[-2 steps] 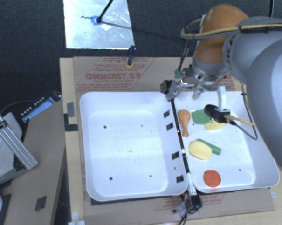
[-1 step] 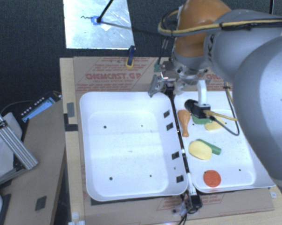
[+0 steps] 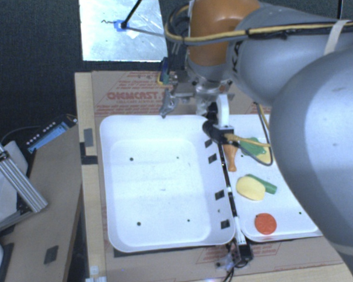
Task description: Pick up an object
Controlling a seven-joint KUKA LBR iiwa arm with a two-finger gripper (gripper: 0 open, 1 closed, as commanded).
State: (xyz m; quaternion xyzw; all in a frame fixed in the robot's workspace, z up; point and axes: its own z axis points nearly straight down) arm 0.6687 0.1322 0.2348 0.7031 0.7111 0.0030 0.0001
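Observation:
My gripper (image 3: 168, 104) hangs over the far rim of the left white bin (image 3: 116, 169), near its back right corner, with nothing visibly held. The objects lie in the right bin (image 3: 297, 226): a yellow piece with a green end (image 3: 251, 188), a flat red-orange disc (image 3: 265, 223) near the front, a green and yellow piece (image 3: 255, 148), and a slim orange piece (image 3: 231, 157) against the divider between the bins. The big grey arm covers much of the right bin.
Both bins rest on a cardboard sheet (image 3: 130, 93). A shiny foil square (image 3: 122, 29) lies behind it. A metal rail (image 3: 17, 179) and a blue-black strip (image 3: 47, 132) sit off to the left of the bench.

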